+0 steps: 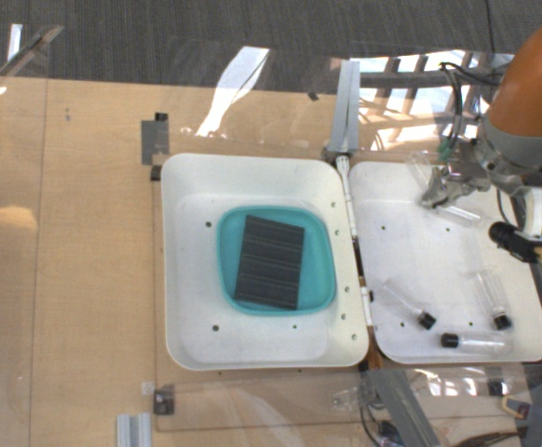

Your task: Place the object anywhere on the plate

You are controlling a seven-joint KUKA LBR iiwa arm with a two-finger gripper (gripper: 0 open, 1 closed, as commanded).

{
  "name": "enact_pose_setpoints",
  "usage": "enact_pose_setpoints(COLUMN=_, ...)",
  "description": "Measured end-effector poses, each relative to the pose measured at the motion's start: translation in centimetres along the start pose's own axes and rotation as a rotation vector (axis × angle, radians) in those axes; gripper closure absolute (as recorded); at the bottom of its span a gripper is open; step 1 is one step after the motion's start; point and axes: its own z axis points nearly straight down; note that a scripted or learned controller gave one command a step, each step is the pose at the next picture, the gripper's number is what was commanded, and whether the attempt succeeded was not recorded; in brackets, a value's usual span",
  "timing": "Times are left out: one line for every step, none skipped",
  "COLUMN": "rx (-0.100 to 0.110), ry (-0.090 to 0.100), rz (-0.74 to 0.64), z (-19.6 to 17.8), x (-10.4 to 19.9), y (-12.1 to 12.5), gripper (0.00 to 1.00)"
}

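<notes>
A dark grey ribbed rectangular block (271,261) lies flat on the teal plate (321,266), roughly in its middle, long side running front to back. The plate sits in the left white bin (187,250). My gripper (439,192) hangs over the back part of the right bin (392,250), well away from the block and the plate, with a metal divider between the two bins. Nothing shows between its tips.
Several clear tubes with black caps lie in the right bin: one (407,305) near the front middle, one (474,342) along the front wall, one (492,297) at the right, one (459,213) just below the gripper. A metal frame (347,110) stands behind the bins.
</notes>
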Motion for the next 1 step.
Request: enact_pose_setpoints(rx=0.006, ry=0.002, rz=-0.003, z=2.39, x=9.06, y=-7.80, gripper=1.00)
